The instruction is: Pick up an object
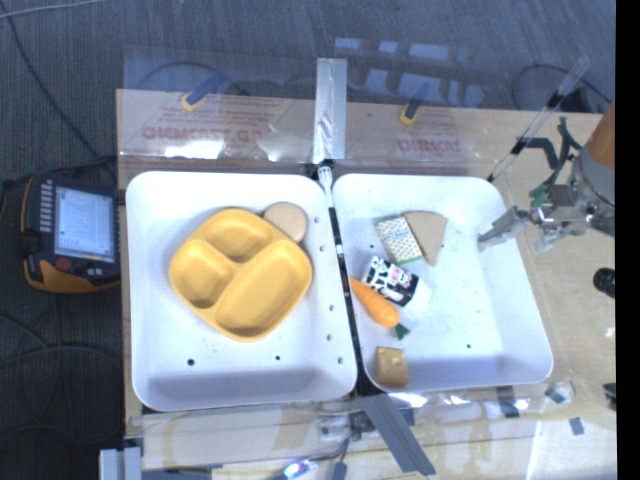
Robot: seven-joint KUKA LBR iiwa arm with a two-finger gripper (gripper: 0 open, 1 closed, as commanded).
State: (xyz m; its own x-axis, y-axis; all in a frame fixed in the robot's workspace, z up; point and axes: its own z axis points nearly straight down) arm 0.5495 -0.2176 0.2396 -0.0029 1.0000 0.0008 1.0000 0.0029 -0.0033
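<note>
The right bin (480,328) holds a few small things. An orange toy carrot (376,305) lies by the divider, next to a black-and-white patterned box (392,280). A tan wedge (428,232) and a checkered pad (398,238) sit farther back. A brown lump (391,366) rests in the front left corner. My gripper (497,230) hangs over the bin's right rim, apart from all of them, with nothing seen in it.
The left bin (160,358) carries a yellow three-part plate (242,272) and a tan round disc (287,219) touching its far edge. A handheld controller (68,233) lies on the floor at the left. Clear plastic sheets stand behind the bins.
</note>
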